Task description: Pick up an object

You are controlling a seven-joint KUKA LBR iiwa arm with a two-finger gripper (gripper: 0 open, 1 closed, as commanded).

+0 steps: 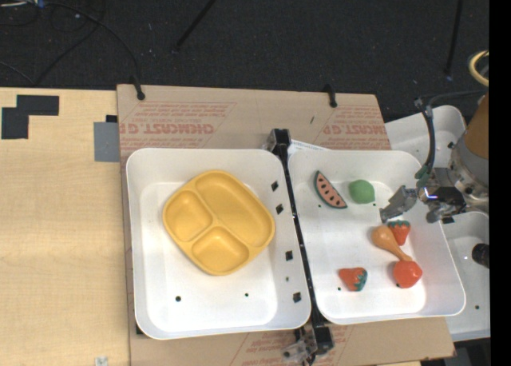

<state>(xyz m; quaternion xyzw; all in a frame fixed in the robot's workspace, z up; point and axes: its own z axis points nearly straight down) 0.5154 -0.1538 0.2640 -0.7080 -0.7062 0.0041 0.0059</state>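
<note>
The right bin (447,300) holds several toy foods: a watermelon slice (329,190), a green ball (362,191), an orange pear (388,240), a small red strawberry (402,233), a red tomato (406,274) and a red and teal piece (352,278). My gripper (417,209) hangs over the right side of this bin, just above the strawberry and pear. Its fingers (394,208) are spread open with nothing between them.
In the left bin (152,292) lies a yellow divided plate (218,220). A black divider (289,228) runs between the two bins. The arm's wrist and cables (459,157) stand over the right bin's far right edge.
</note>
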